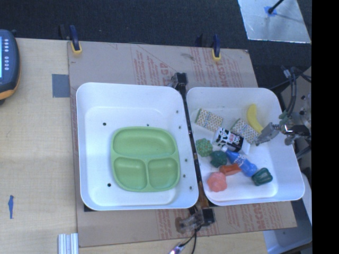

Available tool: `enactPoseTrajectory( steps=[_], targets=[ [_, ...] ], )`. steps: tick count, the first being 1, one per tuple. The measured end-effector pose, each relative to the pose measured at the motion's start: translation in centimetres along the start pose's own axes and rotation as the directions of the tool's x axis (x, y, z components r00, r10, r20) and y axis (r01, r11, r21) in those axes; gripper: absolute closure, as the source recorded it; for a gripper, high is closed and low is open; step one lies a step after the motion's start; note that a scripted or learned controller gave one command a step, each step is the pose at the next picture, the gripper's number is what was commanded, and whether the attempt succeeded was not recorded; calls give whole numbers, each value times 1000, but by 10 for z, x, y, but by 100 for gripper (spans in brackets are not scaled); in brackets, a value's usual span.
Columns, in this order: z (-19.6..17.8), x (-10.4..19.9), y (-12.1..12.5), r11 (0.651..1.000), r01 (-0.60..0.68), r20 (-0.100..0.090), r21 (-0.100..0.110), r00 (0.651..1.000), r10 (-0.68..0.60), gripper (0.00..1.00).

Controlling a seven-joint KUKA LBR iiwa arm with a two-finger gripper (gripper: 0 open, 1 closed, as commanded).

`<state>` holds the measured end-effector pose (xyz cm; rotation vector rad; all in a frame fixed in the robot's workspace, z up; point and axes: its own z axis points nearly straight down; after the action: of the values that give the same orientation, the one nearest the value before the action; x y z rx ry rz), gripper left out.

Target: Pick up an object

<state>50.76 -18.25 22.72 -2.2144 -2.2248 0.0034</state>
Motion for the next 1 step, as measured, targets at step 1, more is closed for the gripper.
enactPoseTrajectory(
  steps=[1],
  targets=[
    [8, 18, 150, 1000, 6, 3, -14, 1000, -6, 0]
  ],
)
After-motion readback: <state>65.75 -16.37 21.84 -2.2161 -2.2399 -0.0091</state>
